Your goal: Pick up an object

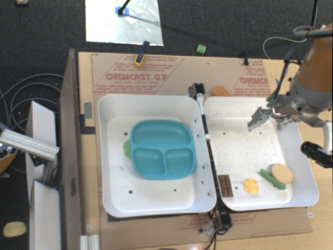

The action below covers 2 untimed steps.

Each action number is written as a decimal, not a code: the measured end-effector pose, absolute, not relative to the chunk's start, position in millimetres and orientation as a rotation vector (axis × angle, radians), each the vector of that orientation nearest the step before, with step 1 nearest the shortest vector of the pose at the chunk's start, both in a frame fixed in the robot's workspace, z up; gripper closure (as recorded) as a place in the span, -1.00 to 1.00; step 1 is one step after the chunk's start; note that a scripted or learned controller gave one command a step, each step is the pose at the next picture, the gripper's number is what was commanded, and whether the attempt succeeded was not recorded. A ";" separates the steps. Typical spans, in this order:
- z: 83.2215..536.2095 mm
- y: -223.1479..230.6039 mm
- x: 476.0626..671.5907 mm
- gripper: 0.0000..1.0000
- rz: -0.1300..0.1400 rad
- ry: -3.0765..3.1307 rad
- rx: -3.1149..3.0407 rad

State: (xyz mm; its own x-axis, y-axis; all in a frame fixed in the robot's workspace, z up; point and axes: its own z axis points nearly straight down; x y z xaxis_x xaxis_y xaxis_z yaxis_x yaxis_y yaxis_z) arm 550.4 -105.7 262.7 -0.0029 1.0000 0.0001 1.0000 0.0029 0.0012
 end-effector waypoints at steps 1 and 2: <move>163.1 -140.7 516.4 -1.00 -0.010 2.222 2.230; 81.8 -164.1 485.7 -1.00 0.002 2.217 2.226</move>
State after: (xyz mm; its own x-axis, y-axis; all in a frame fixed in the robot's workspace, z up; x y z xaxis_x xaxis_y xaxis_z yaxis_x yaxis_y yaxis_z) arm 485.7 -164.1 81.8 0.0040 1.0000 0.0010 1.0000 -0.0040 0.0008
